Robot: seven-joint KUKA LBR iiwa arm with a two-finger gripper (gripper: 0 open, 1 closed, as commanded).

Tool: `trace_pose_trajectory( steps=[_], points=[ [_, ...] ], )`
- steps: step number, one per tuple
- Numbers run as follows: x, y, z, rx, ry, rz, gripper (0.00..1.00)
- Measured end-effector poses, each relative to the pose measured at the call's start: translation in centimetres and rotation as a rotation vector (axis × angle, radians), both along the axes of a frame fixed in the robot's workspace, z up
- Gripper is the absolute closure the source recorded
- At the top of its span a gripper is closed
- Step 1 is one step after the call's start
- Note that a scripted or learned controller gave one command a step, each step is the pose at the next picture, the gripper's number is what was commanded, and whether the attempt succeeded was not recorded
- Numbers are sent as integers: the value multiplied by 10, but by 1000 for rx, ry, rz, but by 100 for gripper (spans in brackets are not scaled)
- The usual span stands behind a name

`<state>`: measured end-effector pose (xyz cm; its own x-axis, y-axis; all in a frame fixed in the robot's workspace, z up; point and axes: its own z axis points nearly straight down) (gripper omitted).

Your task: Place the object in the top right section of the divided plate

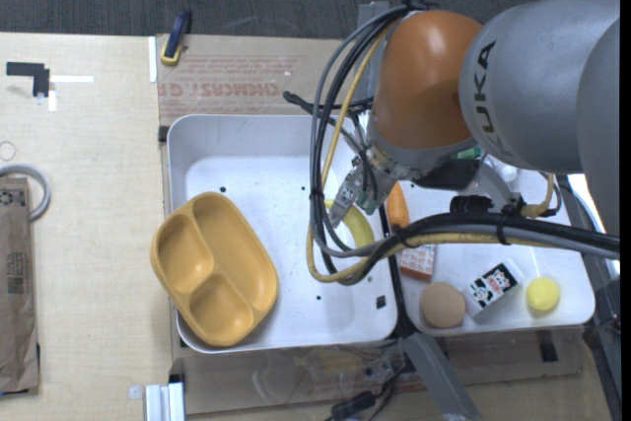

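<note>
Grey arm (552,84) hides gripper (357,197) beside yellow object (357,228)

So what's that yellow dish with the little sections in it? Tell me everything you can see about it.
The divided plate is a mustard-yellow oval dish that looks like matte plastic, with a raised rim and low ridges splitting it into three hollows: a long one down one side and two smaller ones. It lies flat and right way up, turned at a slant, in the lower left corner of the left bin. Its hollows hold nothing. It rests on the bin's white floor, its edge reaching the bin's left wall. The gripper hangs apart from it, to its right.
</note>
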<state>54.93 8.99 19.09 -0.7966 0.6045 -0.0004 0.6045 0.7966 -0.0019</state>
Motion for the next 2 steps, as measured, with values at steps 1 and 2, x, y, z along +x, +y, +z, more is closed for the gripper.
trace_pose_trajectory(
  steps=[1, 2],
  points=[
    [10, -12, 0, 0, -1, -4, 100],
    [50, 15, 53, -1, -2, -179, 100]
  ],
)
